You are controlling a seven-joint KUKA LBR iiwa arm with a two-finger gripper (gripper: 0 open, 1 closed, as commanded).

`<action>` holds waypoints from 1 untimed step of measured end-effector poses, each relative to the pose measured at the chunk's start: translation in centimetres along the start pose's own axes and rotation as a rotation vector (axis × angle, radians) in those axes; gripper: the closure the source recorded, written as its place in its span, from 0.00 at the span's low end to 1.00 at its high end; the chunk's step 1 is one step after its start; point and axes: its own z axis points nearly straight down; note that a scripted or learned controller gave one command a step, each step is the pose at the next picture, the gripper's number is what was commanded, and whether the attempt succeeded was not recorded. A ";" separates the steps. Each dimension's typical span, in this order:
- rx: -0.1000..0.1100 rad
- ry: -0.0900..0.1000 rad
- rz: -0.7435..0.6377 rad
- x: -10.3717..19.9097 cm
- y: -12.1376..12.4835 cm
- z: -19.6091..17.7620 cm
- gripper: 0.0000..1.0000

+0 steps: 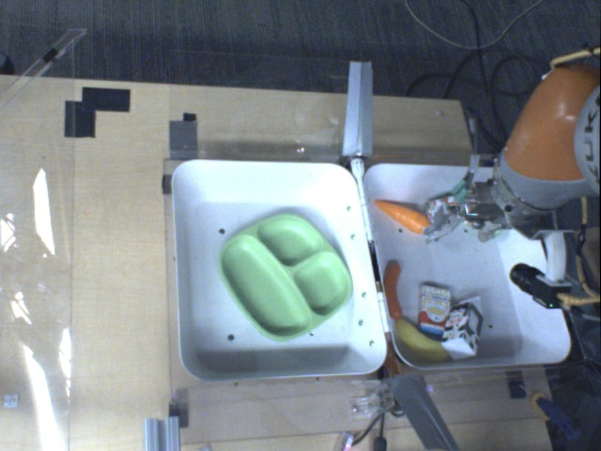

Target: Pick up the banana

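- The curved yellow banana [419,338] lies on the floor of the right-hand shallow white bin [526,294], near the bin's front left corner.
- Just right of the banana, touching it, sits a small crumpled carton [449,319] printed in white, red and blue.
- A slim reddish-brown sausage-shaped item [392,288] lies just behind the banana, along the bin's left wall.
- Farther behind the banana, an orange carrot [402,216] rests near the bin's back left corner.
- The metal two-finger gripper [439,218] hangs well behind the banana, its tips just beside the carrot's thick end; jaw state: cannot tell.
- Left of the banana, past the divider, a light green three-compartment plastic plate [285,273] sits in the left-hand shallow white bin [202,205].
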 end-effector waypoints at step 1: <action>-0.001 -0.001 -0.482 -4.8 -7.6 4.1 0.00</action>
